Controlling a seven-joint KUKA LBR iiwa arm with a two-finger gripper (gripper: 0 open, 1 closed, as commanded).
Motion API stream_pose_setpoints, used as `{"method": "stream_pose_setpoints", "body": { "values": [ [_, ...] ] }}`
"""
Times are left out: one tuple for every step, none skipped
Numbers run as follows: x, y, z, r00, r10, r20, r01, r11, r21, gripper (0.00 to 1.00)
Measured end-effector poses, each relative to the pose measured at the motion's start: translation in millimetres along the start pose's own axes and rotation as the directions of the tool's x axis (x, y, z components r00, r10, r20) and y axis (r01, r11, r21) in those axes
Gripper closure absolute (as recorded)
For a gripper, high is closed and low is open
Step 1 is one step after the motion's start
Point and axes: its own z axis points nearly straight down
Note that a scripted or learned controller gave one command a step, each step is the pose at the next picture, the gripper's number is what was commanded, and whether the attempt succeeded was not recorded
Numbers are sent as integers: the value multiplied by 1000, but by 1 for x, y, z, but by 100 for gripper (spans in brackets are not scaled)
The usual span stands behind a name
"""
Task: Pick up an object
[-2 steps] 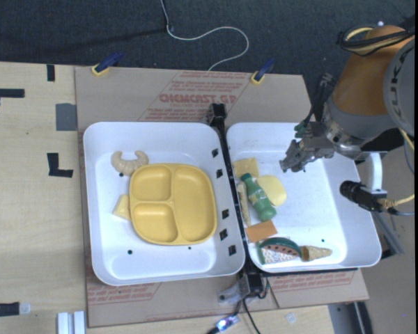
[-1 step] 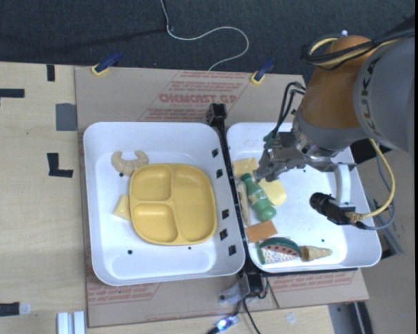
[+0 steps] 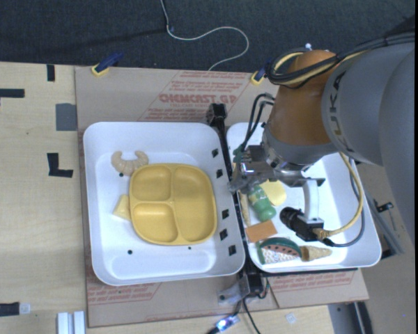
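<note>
Camera view: we are watching the gripper hanging over the green bottle in the right bin.
We cannot tell its finger state; a yellow divided plate is lying in the left bin.
</note>
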Motion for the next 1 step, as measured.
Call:
{"method": "stream_pose_setpoints", "body": {
  "values": [
    [22, -5, -18, 1000, 1, 0, -1, 1000, -4, 100]
  ]
}}
